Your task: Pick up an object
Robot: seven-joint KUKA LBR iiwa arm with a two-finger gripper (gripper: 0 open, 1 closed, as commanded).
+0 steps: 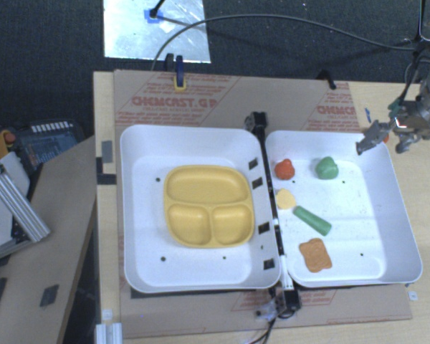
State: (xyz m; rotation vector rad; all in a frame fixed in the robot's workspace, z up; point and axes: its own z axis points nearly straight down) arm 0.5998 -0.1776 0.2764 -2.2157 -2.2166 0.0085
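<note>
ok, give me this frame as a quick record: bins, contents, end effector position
left bin: holds a yellow divided tray
right bin: holds five small items
items: red piece, green round piece, pale yellow piece, green cylinder, orange-brown piece
end effector: above the right bin's far right corner, nothing seen between its fingers
task status: no object picked up yet
</note>
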